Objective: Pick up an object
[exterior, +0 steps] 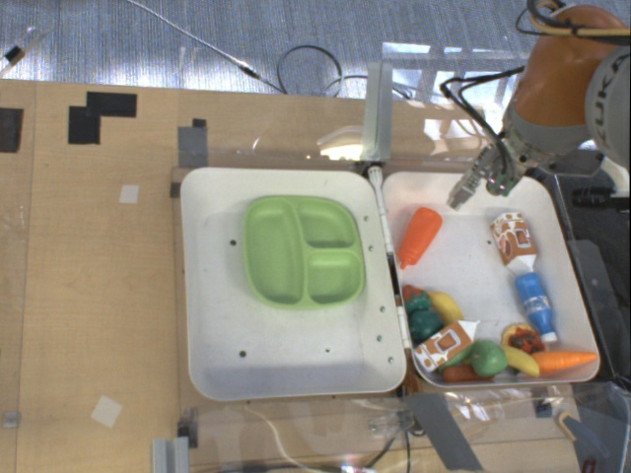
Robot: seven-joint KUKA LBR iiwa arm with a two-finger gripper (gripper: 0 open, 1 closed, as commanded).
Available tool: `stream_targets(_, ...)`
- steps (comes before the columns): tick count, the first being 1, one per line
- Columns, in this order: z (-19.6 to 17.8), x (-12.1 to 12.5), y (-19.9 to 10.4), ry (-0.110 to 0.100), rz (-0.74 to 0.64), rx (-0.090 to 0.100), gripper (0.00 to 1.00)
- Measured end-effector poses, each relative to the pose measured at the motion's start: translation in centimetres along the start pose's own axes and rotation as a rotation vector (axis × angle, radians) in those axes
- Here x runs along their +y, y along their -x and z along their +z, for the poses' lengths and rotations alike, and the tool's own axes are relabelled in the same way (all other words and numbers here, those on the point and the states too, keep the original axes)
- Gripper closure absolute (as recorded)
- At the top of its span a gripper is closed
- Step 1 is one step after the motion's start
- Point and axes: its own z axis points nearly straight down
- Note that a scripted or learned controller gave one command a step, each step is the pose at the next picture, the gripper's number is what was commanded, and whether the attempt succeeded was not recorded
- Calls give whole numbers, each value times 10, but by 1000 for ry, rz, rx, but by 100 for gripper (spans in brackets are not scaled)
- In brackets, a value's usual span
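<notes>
A pale wooden bench [89,294] carries two shallow white bins set side by side, their inner rims touching along a narrow divider. The left bin [212,363] holds a green sectioned plate [303,250] near its middle, with bare white floor all round it out to the rim. In the right bin [471,264] the upper and middle floor is largely open; an orange carrot [419,235] lies tilted near the left wall, a small printed carton [513,237] lies toward the right wall, and a blue bottle [533,304] lies just below it. The rest crowd the lower edge: a dark green piece [422,315], a yellow banana [445,307], a second carton [444,344], a green fruit [488,358] and another carrot [565,362] along the bottom rim. The gripper [468,190] hangs over the bin's upper edge, apart from every object, between the carrot and the printed carton; whether its fingers stand wide or narrow cannot be told, and nothing shows between them.
</notes>
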Motion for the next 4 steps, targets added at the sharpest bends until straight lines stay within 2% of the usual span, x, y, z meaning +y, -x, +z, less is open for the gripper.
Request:
stream_targets(1, 1, -3, 1, -3, 3, 1, 0)
stream_targets(2, 90, -83, -1, -10, 112, 10, 0)
stream_targets(3, 102, -137, -34, -4, 186, 0, 0)
stream_targets(4, 103, -70, -20, -1, 62, 1, 0)
